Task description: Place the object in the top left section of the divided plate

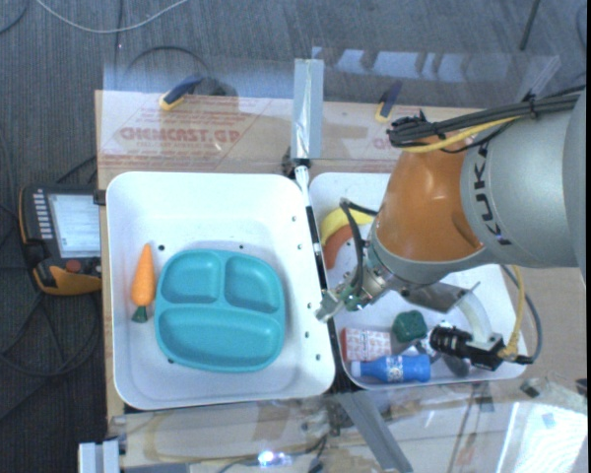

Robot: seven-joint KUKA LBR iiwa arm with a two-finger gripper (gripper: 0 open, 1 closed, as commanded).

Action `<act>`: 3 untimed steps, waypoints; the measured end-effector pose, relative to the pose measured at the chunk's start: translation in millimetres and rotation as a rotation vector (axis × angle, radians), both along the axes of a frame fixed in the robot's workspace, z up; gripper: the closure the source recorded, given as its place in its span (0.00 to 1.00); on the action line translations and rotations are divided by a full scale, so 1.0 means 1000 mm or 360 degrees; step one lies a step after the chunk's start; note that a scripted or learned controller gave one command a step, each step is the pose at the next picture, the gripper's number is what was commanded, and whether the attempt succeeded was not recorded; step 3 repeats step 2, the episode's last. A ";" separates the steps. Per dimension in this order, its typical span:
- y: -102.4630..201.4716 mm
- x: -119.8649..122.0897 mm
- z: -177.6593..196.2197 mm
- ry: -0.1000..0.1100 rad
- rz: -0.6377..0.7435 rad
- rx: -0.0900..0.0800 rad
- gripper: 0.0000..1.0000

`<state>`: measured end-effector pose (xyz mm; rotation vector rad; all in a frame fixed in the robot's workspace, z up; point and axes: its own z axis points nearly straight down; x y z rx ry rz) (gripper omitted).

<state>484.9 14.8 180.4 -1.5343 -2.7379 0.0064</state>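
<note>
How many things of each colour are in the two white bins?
Teal plate: 1
Orange carrot: 1
Yellow thing, half hidden: 1
Red and white can: 1
Blue bottle: 1
Green block: 1
Total: 6

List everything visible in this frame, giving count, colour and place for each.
bins: 2, white, side by side on the bench
divided plate: 1, teal, left bin
toy carrot: 1, orange, left bin, beside the plate's left edge
bottle: 1, blue, right bin, near edge
packet: 1, red and white, right bin, next to bottle
small block: 1, dark green, right bin
yellow item: 1, right bin, partly under arm
pendant: 1, black and orange, left of bench
arm: 1, grey and orange, over right bin
gripper: 1, by the wall between bins
</note>
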 end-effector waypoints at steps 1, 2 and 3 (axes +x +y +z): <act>0.062 -0.001 -0.001 0.0004 0.0045 0.0002 1.00; 0.112 -0.002 -0.077 0.0005 0.0192 0.0002 1.00; 0.112 -0.002 -0.077 0.0005 0.0192 0.0002 1.00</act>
